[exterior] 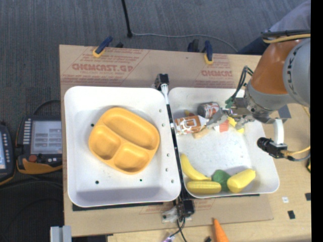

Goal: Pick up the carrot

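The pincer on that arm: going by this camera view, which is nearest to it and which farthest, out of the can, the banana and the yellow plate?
1. The can, in the right bin's far part, just left of the pincer.
2. The banana, near that bin's front left.
3. The yellow plate, in the left bin.

The orange carrot (218, 231) lies on the table, well apart from the gripper (225, 116), toward the view's bottom edge.

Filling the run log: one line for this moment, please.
grey arm's gripper: low in right white bin, by grey can | orange carrot: on bench, outside bins, untouched
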`<action>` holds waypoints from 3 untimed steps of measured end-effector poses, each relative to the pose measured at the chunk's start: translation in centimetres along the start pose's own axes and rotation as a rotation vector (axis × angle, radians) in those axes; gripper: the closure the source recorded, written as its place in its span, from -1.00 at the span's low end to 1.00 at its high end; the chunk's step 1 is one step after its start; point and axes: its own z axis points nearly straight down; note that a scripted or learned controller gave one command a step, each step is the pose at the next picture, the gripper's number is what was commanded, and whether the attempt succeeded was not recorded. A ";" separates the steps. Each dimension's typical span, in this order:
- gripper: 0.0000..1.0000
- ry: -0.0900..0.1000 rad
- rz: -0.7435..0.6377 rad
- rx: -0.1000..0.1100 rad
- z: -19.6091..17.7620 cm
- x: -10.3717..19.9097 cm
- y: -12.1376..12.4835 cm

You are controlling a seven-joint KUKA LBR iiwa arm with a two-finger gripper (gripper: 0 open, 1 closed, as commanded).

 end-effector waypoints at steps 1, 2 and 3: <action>-1.00 0.000 0.000 -0.002 -4.6 1.1 -1.7; -1.00 0.000 0.000 -0.006 7.5 2.9 -3.4; -1.00 -0.003 0.002 -0.010 7.5 4.0 -6.1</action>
